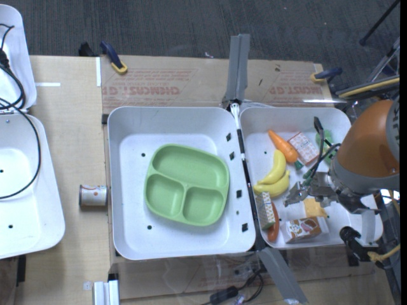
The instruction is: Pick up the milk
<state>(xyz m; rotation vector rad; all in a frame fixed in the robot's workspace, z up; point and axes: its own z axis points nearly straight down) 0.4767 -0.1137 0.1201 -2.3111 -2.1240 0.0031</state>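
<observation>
The milk (303, 229) is a small white and brown carton lying on its side near the front edge of the right bin (254, 146). My gripper (301, 193) hangs low over the middle of that bin, just behind the carton and to its left, close to the banana. Nothing shows in its grasp. The arm's orange band and grey wrist cover the bin's right part.
The right bin also holds a carrot (282, 145), a banana (275, 175), a white and orange packet (304, 147), a yellow block (315, 208) and a wrapped bar (267, 210). In the left bin (127, 170) lies a green divided plate (186, 184). A small can (93, 196) lies on the bench.
</observation>
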